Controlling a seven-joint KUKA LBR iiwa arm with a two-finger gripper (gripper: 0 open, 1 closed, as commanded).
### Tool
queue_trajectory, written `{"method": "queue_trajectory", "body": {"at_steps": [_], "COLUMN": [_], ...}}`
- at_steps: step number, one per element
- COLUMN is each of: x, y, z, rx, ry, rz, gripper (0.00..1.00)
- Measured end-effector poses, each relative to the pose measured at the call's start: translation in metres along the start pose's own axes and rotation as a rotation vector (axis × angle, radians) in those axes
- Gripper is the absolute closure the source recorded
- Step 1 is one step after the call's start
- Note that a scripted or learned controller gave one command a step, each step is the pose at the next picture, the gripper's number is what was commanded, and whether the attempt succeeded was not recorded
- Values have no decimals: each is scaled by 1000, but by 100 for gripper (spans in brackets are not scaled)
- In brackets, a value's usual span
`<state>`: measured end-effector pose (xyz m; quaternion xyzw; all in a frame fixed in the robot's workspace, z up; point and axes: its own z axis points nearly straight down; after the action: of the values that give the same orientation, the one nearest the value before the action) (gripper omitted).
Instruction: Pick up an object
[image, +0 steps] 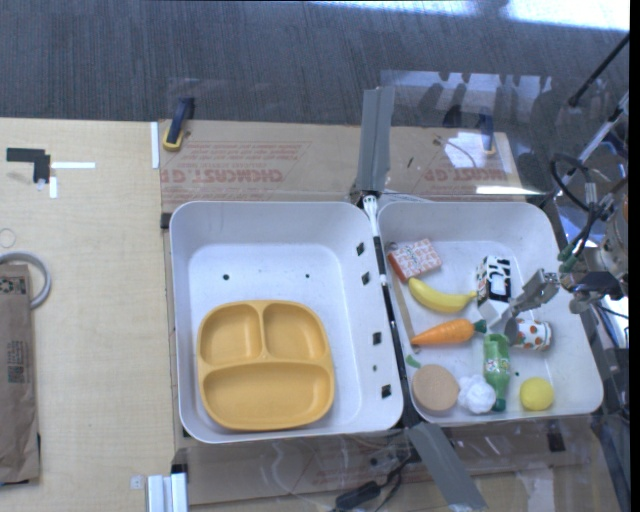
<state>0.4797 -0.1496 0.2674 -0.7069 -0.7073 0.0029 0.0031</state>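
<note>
Nothing is lifted yet, so the pick is all still to do. Taking the carrot (443, 333) as landmark: well to its left, in the left bin (190, 250), lies a yellow divided plate (266, 362). Just above the carrot sits a banana (441, 296). Below it rests a tan round disc (435, 388). To its right stands a green bottle (495, 362). Right of the carrot, the gripper (524, 304) hangs low over the right bin (560, 240), fingers spread, pinching nothing, the arm reaching in from the right.

Right bin (455, 215) crowded: banana (441, 296), carrot (443, 334), bottle (496, 362) close-packed; back strip free.
</note>
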Motion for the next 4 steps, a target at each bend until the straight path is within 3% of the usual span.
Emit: {"method": "queue_trajectory", "body": {"at_steps": [1,2,3,4], "x": [56,5,45,48], "y": [75,54,57,103], "z": [73,53,173,177], "rx": [0,-4,-13,-7], "ry": [0,-1,0,-3], "rz": [11,-225,-413,-609], "gripper": [0,0,0,0]}}
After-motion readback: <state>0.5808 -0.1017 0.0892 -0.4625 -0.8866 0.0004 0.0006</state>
